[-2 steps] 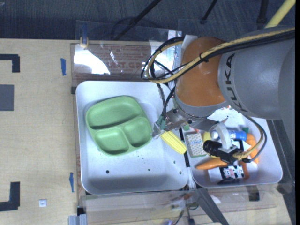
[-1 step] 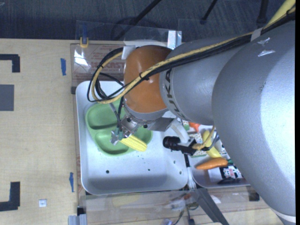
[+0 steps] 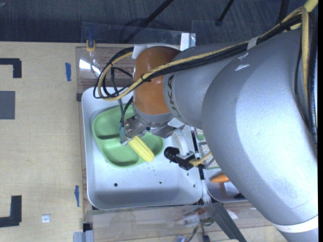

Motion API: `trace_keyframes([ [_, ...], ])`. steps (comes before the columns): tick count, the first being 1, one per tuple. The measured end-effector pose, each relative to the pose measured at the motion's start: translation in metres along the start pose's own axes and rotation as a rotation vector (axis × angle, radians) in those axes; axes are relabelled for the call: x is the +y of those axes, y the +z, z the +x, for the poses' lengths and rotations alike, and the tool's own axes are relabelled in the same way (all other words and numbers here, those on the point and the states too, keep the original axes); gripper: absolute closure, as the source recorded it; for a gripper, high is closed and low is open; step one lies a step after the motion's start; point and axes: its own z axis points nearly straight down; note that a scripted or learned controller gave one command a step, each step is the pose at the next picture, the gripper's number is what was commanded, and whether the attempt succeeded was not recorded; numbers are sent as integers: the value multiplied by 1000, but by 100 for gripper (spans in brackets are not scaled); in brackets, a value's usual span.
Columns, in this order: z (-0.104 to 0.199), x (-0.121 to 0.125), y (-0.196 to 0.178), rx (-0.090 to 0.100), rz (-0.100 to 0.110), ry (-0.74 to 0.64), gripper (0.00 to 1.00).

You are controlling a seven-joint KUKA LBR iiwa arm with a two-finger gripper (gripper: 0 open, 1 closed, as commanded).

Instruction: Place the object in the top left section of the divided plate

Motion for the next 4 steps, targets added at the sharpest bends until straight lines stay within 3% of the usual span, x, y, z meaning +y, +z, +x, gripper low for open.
trace_keyframes([
  [1, -3, 51, 12, 18, 20, -72, 100],
  [2, 0, 49, 3, 22, 29, -77, 100],
  [3, -6, 63, 13, 41, 32, -132, 100],
  [4, 16, 12, 17, -10, -50, -169, 100],
])
